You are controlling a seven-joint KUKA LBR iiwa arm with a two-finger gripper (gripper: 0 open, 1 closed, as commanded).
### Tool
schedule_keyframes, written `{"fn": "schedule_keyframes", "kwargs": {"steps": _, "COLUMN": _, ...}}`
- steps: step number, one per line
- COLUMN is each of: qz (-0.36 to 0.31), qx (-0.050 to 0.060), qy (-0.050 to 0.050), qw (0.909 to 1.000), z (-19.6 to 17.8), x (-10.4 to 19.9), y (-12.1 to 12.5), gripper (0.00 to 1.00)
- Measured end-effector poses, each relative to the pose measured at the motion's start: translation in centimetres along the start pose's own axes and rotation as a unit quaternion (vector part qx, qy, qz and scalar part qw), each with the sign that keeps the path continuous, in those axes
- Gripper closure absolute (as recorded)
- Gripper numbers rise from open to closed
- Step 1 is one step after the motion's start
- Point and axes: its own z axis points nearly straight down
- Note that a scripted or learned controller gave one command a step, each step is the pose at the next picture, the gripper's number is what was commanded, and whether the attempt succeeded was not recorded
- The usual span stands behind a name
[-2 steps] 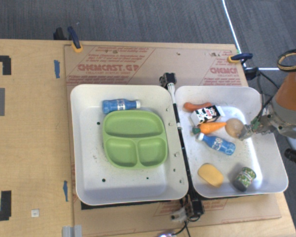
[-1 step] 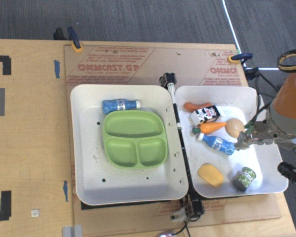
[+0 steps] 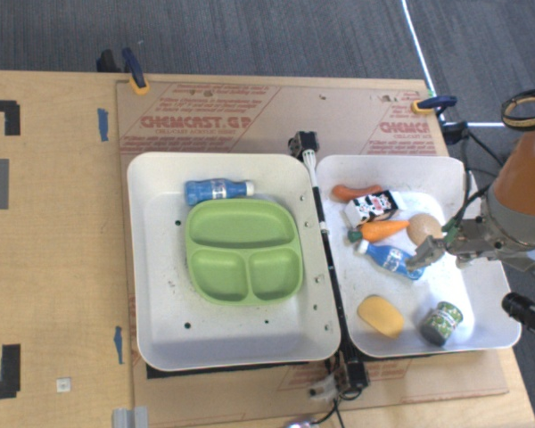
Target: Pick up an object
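My gripper (image 3: 425, 255) reaches in from the right and sits low over the right bin (image 3: 486, 324). It is at the right end of a small blue bottle (image 3: 392, 259) and just below a beige egg-shaped object (image 3: 423, 228). An orange carrot (image 3: 384, 230), a black-and-white carton (image 3: 374, 206) and a red-orange piece (image 3: 356, 191) lie to its upper left. A yellow lump (image 3: 380, 316) and a green can (image 3: 441, 322) rest nearer the front. I see nothing lifted.
The left bin (image 3: 152, 266) holds a green divided plate (image 3: 244, 250) and a blue bottle (image 3: 218, 190) behind it. A ridge with clamps (image 3: 321, 239) separates the two bins. Cables (image 3: 524, 107) lie at the far right.
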Motion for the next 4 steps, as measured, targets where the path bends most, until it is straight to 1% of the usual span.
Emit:
{"fn": "schedule_keyframes", "kwargs": {"steps": 1, "qz": -0.045, "qx": -0.004, "qy": -0.001, "qw": 0.9990, "z": 8.7, "x": 4.2, "y": 5.2, "gripper": 0.00}}
{"fn": "schedule_keyframes", "kwargs": {"steps": 2, "qz": 0.071, "qx": -0.002, "qy": -0.001, "qw": 0.9975, "z": 8.7, "x": 4.8, "y": 7.3, "gripper": 0.00}}
{"fn": "schedule_keyframes", "kwargs": {"steps": 3, "qz": 0.071, "qx": -0.005, "qy": -0.002, "qw": 0.9975, "z": 7.6, "x": 4.8, "y": 7.4, "gripper": 1.00}}
{"fn": "schedule_keyframes", "kwargs": {"steps": 4, "qz": 0.076, "qx": 0.000, "qy": 0.000, "qw": 0.9971, "z": -1.1, "x": 8.4, "y": 0.6, "gripper": 1.00}}
